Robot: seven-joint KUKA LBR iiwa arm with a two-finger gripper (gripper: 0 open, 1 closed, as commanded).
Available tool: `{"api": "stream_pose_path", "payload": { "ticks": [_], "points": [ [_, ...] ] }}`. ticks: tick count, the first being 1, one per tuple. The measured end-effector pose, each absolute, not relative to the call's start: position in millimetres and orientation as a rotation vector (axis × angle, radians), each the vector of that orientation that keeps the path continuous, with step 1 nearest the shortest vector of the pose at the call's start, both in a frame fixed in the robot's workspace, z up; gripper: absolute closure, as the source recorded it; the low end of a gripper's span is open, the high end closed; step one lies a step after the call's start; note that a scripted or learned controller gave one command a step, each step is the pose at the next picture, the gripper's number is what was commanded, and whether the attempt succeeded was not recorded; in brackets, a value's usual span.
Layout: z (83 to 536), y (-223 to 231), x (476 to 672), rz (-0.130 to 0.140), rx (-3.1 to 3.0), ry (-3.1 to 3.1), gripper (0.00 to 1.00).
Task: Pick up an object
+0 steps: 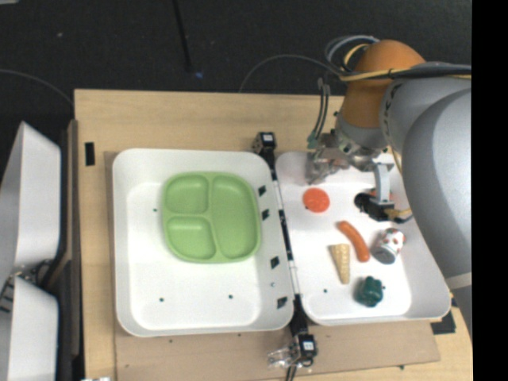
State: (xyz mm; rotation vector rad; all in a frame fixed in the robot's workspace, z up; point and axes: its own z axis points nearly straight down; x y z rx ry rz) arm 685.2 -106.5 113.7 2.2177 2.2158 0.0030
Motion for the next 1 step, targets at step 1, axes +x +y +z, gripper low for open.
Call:
{"api": "stream_pose_path", "payload": {
  "ticks": [1],
  "points": [
    [161.4,-113.3,682.8,0.006,2.218,2.217,1.00]
  ]
}}
